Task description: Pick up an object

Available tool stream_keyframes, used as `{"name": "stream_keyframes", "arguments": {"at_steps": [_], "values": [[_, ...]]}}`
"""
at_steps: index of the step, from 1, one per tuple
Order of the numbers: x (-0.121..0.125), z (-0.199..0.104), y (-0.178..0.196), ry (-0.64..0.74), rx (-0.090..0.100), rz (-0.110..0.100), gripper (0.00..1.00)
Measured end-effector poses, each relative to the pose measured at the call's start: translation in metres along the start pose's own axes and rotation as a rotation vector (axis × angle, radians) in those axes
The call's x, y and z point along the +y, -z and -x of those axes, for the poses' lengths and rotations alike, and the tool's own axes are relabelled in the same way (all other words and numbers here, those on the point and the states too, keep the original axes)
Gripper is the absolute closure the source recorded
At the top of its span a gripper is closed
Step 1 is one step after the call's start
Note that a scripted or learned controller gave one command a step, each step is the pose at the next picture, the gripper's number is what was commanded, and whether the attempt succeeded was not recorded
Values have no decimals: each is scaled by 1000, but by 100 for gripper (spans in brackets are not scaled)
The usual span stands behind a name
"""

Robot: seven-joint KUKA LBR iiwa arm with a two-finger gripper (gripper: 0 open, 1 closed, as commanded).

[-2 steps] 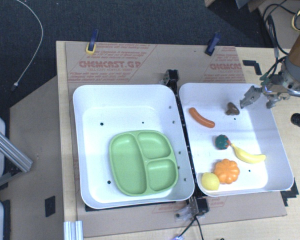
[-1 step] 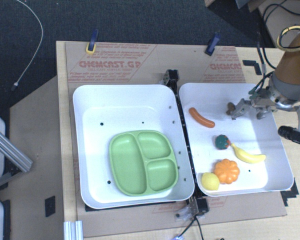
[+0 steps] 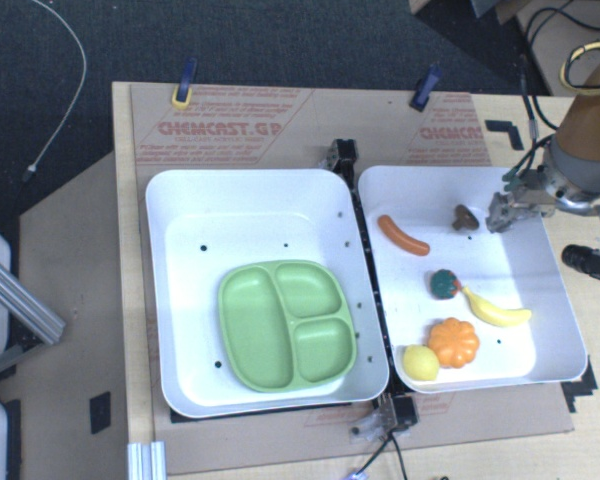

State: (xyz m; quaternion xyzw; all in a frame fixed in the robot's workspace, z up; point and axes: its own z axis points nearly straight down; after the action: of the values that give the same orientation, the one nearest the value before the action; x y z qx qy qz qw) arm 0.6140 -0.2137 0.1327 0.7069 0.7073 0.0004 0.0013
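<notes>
Left bin (image 3: 180, 208): green divided plate (image 3: 285, 323). Right bin (image 3: 550, 268): sausage (image 3: 404, 235), yellow ball (image 3: 421, 362), pumpkin (image 3: 453, 341), banana (image 3: 495, 309), all lying loose. End effector (image 3: 502, 214) low at the bin's far right; finger state indeterminable. Nothing lifted yet; the pick remains to be done.

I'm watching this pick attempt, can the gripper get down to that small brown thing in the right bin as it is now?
Probably yes. The gripper is just right of the small brown object, with bare bin floor between them; the sausage lies well off to the left.
</notes>
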Motion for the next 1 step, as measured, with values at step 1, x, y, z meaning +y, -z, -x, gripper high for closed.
{"name": "stream_keyframes", "arguments": {"at_steps": [1], "values": [[-2, -10, 54, 1, -1, 3, 100]]}}
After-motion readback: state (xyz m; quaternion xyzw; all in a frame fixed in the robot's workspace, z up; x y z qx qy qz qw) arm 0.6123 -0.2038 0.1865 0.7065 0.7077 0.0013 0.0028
